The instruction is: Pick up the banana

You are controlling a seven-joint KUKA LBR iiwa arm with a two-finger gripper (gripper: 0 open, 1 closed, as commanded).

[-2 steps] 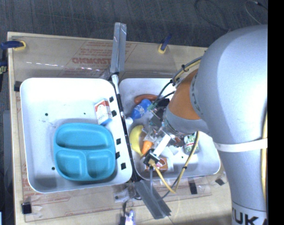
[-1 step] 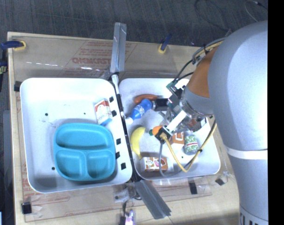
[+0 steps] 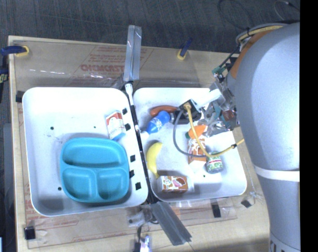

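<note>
**Banana at the right bin's left wall**

Two white bins sat side by side on the bench. Banana lay in the right bin, untouched. Gripper hung over that bin's far right; its jaw state couldn't be told.

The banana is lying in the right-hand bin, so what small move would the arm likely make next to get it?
Probably shift the gripper toward the bins' divider: the banana lies there on the right bin floor, apart from the gripper.
</note>
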